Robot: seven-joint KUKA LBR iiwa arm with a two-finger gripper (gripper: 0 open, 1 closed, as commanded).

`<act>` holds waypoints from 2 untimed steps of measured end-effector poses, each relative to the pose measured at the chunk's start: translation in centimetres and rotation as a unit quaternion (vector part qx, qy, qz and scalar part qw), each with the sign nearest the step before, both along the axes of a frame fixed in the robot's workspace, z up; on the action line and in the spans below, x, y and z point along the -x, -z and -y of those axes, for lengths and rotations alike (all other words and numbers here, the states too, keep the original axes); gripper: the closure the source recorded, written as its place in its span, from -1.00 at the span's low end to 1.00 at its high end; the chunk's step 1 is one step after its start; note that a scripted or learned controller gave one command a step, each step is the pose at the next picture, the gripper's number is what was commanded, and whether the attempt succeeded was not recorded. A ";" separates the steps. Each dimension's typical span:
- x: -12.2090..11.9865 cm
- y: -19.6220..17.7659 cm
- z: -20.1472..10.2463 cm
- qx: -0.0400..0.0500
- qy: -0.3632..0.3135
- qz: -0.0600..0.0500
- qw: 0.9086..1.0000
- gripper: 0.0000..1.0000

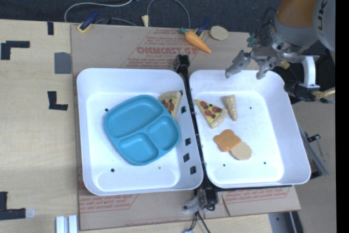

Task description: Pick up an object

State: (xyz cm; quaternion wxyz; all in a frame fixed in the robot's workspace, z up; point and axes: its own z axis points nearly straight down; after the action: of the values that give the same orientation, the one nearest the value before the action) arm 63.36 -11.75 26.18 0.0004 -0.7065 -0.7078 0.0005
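Camera view gives us our gripper (246,69) spread wide and holding nothing, poised over the far rim of the right bin (283,172). Inside that bin we see a pizza slice (210,112), a cheese wedge (231,106) and two biscuits (233,145).

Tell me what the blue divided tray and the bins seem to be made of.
Blue divided tray: likely moulded plastic, given its uniform colour, rounded compartments and soft sheen. Bins: probably thin formed plastic, white, smooth, with rounded corners; the material is not certain.

Arm (305,3) reaching in from right; gripper (247,69) fingers spread, nothing between.
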 end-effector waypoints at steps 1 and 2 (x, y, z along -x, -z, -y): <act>0.1 8.9 5.1 0.001 0.002 -0.005 1.000 -1.00; -1.9 18.1 3.9 0.002 -0.001 0.002 1.000 -1.00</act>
State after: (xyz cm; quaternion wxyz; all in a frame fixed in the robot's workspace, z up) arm 65.30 -15.63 8.04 -0.0027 -0.7061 -0.7081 0.0003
